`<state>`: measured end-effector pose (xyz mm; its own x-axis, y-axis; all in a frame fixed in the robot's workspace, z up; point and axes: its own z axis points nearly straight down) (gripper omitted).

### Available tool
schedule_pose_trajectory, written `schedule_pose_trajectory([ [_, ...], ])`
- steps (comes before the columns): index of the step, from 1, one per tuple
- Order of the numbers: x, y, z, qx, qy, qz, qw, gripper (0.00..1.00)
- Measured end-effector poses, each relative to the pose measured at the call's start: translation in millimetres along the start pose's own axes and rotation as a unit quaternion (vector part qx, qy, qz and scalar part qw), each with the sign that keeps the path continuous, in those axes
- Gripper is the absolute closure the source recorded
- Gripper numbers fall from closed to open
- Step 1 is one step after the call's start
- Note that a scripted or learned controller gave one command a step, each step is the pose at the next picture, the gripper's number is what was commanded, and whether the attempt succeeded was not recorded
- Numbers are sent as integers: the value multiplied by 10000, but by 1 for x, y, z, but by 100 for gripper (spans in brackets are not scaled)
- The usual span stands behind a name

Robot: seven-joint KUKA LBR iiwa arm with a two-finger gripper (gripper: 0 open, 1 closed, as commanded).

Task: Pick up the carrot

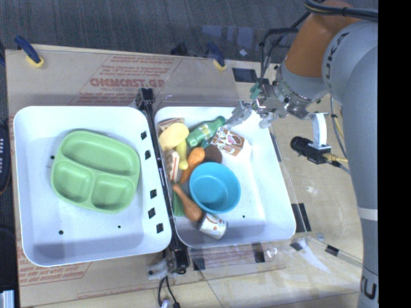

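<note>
Gripper [247,111] above right bin [273,201]: carrot [187,202], blue bowl [215,187]; left bin [29,172]: green tray [96,170].

Two shallow white bins: left bin [26,172], right bin [273,191]. One green divided plate [95,169] in the left bin. In the right bin: one blue bowl [214,187], one carrot [187,202], one green bottle [205,132], one potato [173,135], one small can [212,226], one brown-and-white carton [230,141]. One gripper [247,111].

Divided plate [95,171] in left bin [26,172], carrot [187,203] beside bowl [214,186] in right bin [273,197]
</note>
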<state>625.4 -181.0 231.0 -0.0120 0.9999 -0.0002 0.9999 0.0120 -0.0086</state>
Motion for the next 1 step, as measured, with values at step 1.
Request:
schedule_pose_trajectory([
  [1,85,29,127,-28,-19,70,10000,0],
])
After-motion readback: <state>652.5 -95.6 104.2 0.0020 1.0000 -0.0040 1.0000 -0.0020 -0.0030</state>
